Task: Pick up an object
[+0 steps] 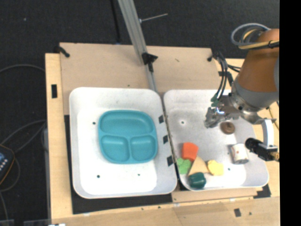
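Observation:
My gripper hangs over the middle of the right bin, below the orange-banded wrist that enters from the right. Small objects lie in the bin's near half: an orange block, a light green piece, a tan wedge, a dark green piece, a yellow piece and a white cylinder. A small brown round piece lies just right of the gripper. Nothing shows between the fingers.
The left bin holds a teal three-compartment plate. A slanted metal pole rises from the back edge between the two bins. A black part juts over the right bin's right edge.

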`<state>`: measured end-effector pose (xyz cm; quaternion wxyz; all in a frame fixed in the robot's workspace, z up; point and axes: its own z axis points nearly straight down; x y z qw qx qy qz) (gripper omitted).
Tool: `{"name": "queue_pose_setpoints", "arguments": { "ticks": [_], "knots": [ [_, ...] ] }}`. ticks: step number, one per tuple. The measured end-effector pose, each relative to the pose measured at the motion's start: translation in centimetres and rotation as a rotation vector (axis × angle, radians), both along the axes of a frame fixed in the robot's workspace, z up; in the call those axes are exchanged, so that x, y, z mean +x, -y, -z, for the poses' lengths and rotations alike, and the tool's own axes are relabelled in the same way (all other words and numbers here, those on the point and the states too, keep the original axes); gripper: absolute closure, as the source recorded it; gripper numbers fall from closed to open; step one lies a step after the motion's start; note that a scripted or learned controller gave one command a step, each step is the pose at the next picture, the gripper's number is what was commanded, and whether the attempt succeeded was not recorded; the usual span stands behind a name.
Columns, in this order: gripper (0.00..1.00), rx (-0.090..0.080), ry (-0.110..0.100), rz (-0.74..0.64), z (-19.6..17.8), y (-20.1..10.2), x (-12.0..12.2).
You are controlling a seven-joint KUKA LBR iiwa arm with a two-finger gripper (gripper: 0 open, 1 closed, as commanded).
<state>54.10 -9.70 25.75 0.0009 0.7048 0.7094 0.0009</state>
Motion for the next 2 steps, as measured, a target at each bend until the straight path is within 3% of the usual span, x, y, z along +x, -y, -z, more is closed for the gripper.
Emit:
{"name": "queue_pose_setpoints", "arguments": {
  "ticks": [2],
  "knots": [
    [1.0, 0.0, -0.003, 0.0, 0.8, -10.2, 2.6]
  ]
}}
